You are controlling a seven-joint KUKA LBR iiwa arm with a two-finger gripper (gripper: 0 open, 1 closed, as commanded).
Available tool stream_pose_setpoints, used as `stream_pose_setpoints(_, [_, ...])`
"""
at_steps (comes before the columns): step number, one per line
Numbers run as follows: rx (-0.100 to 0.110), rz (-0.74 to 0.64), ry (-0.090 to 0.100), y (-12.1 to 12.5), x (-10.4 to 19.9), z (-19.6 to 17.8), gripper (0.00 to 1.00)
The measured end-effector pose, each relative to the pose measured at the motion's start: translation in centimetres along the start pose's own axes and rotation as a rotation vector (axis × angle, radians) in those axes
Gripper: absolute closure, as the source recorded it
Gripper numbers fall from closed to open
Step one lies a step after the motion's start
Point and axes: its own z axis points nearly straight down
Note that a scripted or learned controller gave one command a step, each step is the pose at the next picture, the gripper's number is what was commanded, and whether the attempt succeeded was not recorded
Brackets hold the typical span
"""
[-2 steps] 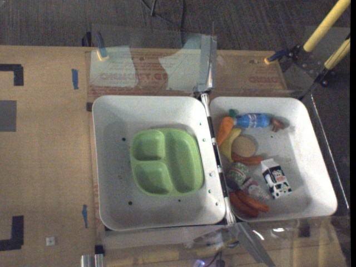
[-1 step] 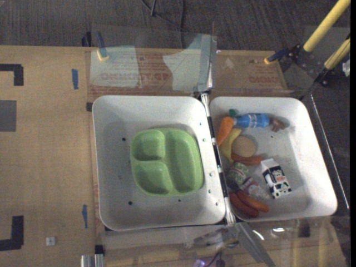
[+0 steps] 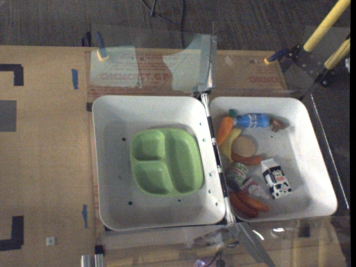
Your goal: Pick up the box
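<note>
Now the box (image 3: 276, 181), a small cow-print carton, lies in the right bin (image 3: 311, 149) towards its near edge, long axis slanting from far-left to near-right; jaws' state cannot be told.

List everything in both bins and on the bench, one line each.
left bin: 1, white, left half of the bench
right bin: 1, white, beside the left bin
divided plate: 1, green, three compartments, middle of the left bin
box: 1, small white carton with black patches, right bin, lower middle
bottle: 1, blue with white label, lying at the right bin's top
carrot: 1, orange, right bin's upper left
banana: 1, yellow, below the carrot
round disc: 1, tan, beside the banana
sausages: 2, red-orange, right bin's lower left
</note>
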Motion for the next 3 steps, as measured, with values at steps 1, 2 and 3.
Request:
stream_pose_setpoints(1, [-0.005, -0.002, -0.002, 0.1, 0.1, -1.1, 1.00])
stream_pose_setpoints(2, [-0.009, -0.004, -0.005, 0.2, 0.1, -2.3, 1.00])
stream_pose_setpoints(3, [-0.014, -0.006, -0.007, 0.2, 0.2, -3.4, 1.00])
